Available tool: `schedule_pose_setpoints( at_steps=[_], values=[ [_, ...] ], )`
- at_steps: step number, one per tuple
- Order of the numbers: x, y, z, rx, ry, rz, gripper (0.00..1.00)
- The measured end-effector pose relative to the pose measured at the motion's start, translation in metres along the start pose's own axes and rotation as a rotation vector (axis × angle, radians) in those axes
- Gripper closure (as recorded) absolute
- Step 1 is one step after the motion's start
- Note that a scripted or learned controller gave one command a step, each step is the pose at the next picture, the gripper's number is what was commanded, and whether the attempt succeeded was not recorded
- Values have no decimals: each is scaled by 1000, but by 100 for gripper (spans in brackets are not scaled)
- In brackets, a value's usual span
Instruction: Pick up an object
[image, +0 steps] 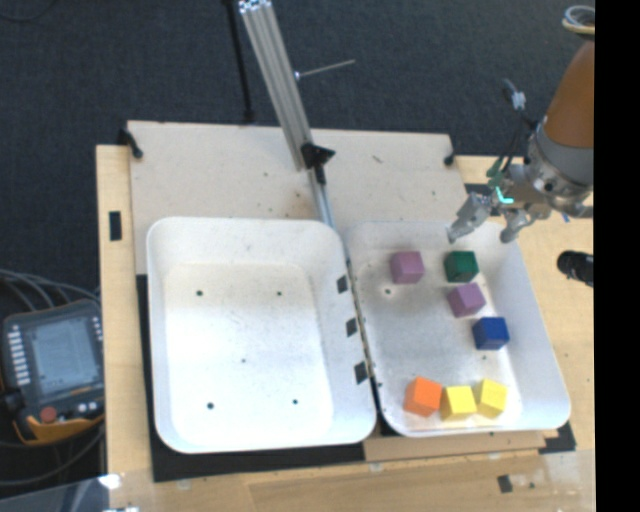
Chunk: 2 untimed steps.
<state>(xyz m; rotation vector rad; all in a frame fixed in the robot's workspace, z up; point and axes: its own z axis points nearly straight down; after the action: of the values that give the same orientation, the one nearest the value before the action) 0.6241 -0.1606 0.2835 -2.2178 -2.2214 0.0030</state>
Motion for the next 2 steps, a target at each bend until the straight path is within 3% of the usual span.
schedule_pose_setpoints(
  at_steps=[1, 2],
  values=[
    [0, 1, -3, -4, -2, -2, 0],
    [-7, 1, 41, 0, -2, 3, 0]
  ],
)
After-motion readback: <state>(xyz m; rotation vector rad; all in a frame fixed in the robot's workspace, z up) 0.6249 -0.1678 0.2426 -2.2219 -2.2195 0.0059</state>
